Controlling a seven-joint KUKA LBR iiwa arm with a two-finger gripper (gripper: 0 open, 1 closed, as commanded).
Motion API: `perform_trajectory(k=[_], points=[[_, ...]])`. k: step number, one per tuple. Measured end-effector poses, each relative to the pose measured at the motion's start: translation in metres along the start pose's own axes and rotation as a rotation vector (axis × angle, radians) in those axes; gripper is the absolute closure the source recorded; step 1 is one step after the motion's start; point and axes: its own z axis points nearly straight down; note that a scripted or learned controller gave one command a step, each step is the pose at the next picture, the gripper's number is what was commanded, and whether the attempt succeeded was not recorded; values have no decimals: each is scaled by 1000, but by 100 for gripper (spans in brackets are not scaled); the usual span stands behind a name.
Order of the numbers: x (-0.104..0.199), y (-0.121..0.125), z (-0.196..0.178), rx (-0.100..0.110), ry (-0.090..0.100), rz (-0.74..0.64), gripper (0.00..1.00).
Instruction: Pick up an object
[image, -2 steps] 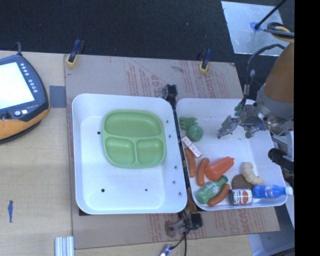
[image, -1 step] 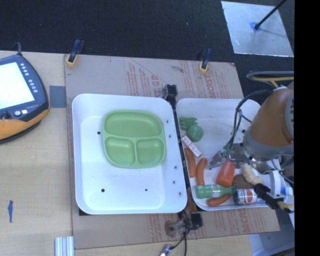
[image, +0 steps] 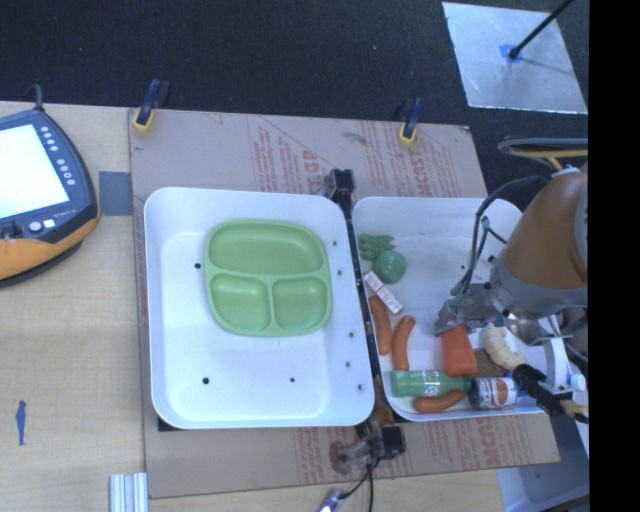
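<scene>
Jaws: I cannot tell their spread. My gripper (image: 455, 318) hangs just above the orange block (image: 459, 352); crowding from the green bottle (image: 428, 382) could spoil my grab.

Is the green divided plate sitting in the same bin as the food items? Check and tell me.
No: the green divided plate lies alone in the left bin, while the food items are in the right bin.
</scene>
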Motion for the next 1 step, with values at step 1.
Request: perform_trajectory(k=[1], points=[[65,21,-91,-5,2,3,100]])
